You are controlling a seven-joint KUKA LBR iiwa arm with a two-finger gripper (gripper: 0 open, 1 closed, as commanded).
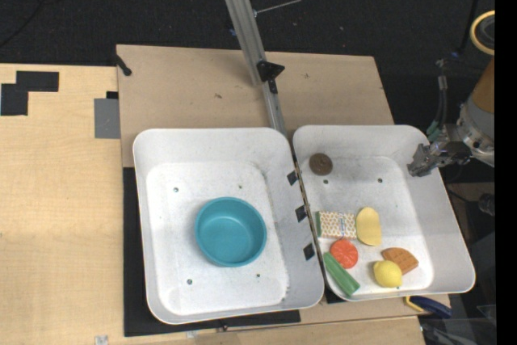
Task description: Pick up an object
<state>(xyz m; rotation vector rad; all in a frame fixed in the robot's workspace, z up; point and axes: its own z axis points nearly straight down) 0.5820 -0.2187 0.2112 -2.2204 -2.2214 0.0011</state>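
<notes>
The right bin [380,141] holds several small items: a brown round piece [321,164] near its back left, a patterned sponge-like block [337,224], a pale yellow piece [368,225], a red round piece [345,253], a green stick [342,274], a yellow lemon-like ball [388,274] and an orange-brown piece [401,258]. My gripper [422,163] hangs at the right bin's back right rim, away from all of these items. Nothing shows between its fingers.
The left bin [161,149] holds a teal bowl [231,231]. A slanted metal rail [242,16] runs from the top down to the gap between the bins. Black clips [300,212] sit along the divider. Wooden bench surface lies to the left.
</notes>
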